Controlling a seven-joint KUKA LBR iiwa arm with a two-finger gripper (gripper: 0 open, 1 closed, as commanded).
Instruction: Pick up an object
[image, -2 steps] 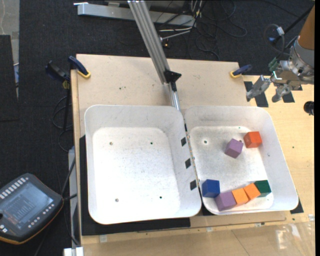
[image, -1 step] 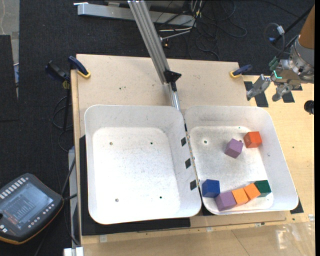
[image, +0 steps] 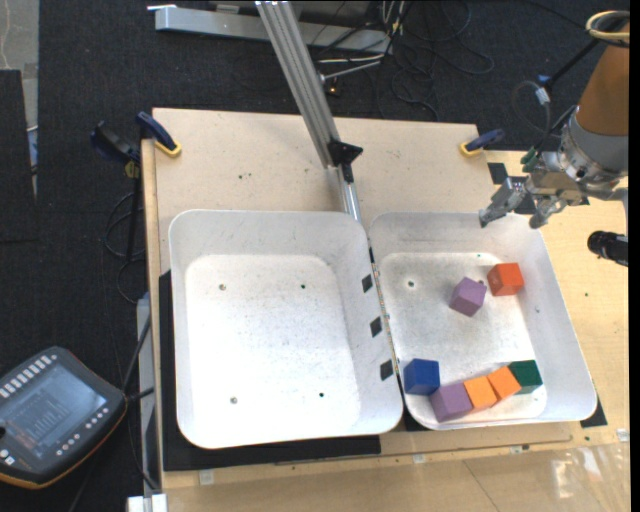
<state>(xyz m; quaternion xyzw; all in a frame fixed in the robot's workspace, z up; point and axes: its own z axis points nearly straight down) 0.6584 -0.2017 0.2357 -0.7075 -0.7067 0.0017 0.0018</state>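
No readable writing anywhere. Gripper (image: 515, 212) hovering over right bin's (image: 560, 330) far rim, fingers spread, grasping nothing; orange cube (image: 506, 279) and purple cube (image: 467, 296) below.

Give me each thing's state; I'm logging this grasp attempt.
gripper: raised over the right bin's far rim, holding nothing visible
orange cube: lying loose in the right bin
purple cube: tilted, loose
blue cube: near front rim
purple, orange, green row: side by side at front rim
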